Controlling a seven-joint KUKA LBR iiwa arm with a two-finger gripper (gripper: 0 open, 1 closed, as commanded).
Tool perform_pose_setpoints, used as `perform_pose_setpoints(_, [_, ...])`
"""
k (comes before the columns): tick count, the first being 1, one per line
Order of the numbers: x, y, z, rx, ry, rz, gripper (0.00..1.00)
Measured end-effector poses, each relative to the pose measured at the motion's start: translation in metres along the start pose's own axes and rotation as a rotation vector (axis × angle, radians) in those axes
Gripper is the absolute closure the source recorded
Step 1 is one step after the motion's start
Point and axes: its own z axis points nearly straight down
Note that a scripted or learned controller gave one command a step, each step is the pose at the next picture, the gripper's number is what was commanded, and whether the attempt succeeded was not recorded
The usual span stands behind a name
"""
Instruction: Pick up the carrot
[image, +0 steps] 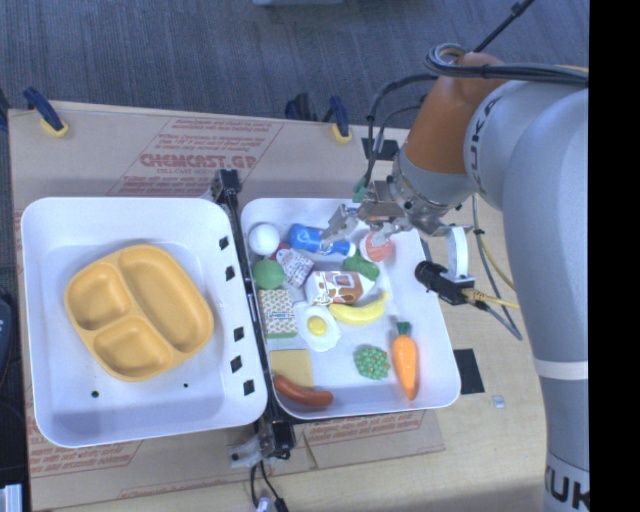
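Near the right bin's front right corner lies the carrot, greens pointing back, peas just beside it. Farther back the tool hangs over the blue packet, well apart from the carrot; whether it is clenched or released I cannot tell. Nothing crowds the carrot's right side, probably leaving room for a grasp.
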Motion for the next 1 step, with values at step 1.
perform_pose_setpoints(1, [-0.0619, -0.0257, 0.0672, -0.003, 0.001, 0.166, 0.00])
